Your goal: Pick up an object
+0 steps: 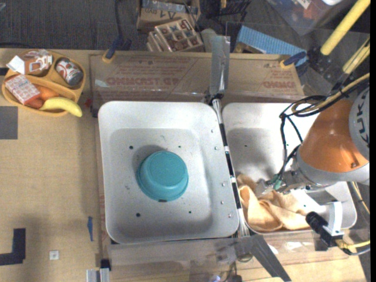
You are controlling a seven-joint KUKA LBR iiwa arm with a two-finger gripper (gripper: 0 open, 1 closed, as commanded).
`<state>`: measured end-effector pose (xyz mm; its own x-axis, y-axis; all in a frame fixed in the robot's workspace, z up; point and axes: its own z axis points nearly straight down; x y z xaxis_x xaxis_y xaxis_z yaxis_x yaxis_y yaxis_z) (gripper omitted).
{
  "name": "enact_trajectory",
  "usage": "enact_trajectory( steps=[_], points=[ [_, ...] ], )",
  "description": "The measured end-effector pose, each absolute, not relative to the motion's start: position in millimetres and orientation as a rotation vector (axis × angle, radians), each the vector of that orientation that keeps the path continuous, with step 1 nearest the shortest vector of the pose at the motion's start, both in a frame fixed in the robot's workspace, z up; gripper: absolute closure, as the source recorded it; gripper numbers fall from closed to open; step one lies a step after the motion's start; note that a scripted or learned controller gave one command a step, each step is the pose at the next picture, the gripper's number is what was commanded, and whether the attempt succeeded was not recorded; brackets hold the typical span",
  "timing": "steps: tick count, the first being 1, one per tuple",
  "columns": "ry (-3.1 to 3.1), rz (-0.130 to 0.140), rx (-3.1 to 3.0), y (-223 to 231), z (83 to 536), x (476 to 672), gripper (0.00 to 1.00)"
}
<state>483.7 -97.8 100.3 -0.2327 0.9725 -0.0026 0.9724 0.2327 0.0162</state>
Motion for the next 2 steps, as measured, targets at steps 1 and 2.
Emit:
enact_trajectory(
  steps=[1, 2],
  points=[
    [2.45, 0.019, 1.942, -99.7, 109.9, 484.0, 1.0],
    [2.45, 0.019, 1.942, -99.8, 109.9, 484.0, 0.0]
  ],
)
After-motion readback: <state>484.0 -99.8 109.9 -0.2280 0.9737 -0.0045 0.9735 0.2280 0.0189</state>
